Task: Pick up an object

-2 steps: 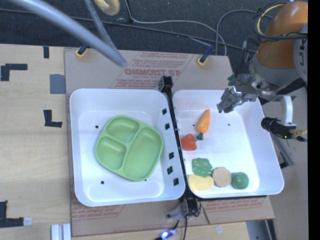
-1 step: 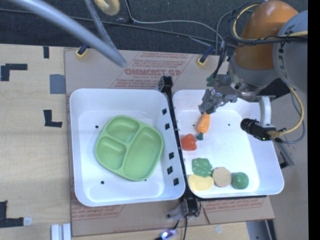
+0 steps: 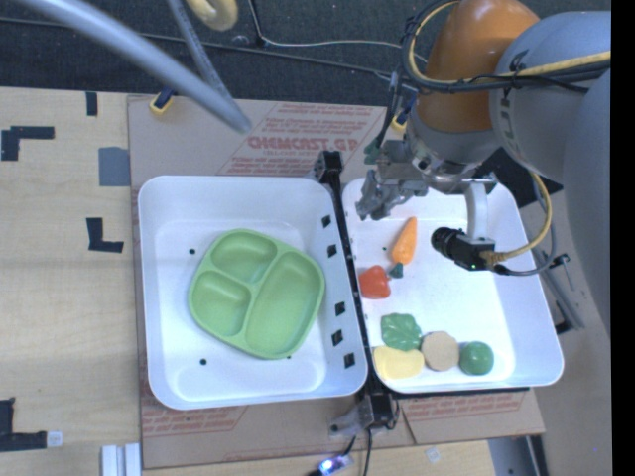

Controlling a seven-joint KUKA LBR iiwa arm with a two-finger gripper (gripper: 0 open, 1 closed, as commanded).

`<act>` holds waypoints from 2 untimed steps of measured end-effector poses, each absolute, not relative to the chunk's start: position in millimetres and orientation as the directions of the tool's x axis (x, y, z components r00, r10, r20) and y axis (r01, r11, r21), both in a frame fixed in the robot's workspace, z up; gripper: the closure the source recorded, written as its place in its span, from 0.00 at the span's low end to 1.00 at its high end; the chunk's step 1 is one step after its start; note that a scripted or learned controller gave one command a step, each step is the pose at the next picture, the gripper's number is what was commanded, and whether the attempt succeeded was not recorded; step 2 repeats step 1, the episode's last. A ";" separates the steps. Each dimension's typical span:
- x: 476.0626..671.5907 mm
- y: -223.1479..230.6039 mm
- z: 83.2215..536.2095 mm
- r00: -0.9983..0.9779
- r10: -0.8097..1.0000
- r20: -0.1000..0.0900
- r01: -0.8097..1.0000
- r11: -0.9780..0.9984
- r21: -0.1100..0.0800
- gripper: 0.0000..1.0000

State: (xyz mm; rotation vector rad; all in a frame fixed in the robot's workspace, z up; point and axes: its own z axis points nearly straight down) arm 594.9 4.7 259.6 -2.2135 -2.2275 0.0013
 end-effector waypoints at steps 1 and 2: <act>594.4 59.3 237.4 -0.006 1.000 0.000 1.000 0.006 -0.004 1.00; 594.4 59.3 237.4 -0.006 1.000 0.000 1.000 0.006 -0.004 1.00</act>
